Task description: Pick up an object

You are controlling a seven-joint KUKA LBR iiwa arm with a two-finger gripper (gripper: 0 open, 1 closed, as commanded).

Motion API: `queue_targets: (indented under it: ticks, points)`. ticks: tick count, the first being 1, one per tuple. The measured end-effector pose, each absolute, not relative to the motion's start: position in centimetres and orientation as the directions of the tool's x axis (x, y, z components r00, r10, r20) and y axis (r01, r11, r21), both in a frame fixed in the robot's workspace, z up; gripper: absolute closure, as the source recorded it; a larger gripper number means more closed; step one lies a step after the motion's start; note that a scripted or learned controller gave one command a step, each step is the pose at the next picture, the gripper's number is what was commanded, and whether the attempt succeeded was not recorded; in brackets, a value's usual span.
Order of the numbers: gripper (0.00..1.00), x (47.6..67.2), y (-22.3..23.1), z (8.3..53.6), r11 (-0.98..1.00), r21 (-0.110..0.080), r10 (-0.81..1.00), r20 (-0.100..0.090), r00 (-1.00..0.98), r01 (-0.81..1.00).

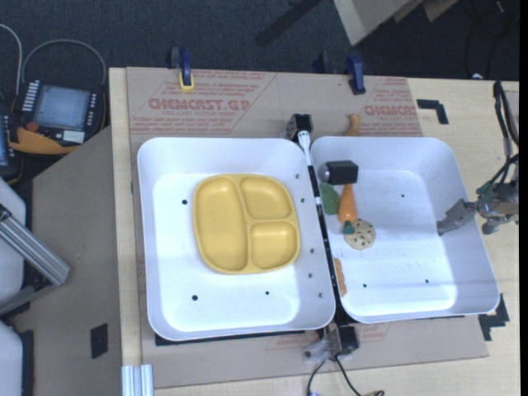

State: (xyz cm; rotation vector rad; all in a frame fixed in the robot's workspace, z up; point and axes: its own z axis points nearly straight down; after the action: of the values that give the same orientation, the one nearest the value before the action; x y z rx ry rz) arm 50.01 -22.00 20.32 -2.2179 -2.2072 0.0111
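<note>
The claw hangs over the right bin's right rim (fingers too small to judge). A toy carrot, speckled cookie and black block sit by that bin's left wall.

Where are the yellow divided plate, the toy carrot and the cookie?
yellow divided plate [216,221]: camera view, its large left compartment.
toy carrot [348,205]: camera view, its orange body.
cookie [360,235]: camera view, its speckled top.
</note>
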Motion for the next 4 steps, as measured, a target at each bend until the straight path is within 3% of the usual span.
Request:
queue_targets:
  ticks: [1, 3, 4]
  points:
    - [0.0, 50.4, -21.9, 21.1, 0.0, 0.0, 1.0, -0.001, 0.0, 1.0]
    - [0.0, 50.0, -20.5, 8.9, 0.001, -0.006, 1.0, 0.004, -0.001, 1.0]
    - [0.0, 50.0, -20.5, 8.4, -0.001, -0.003, 1.0, 0.002, 0.001, 1.0]
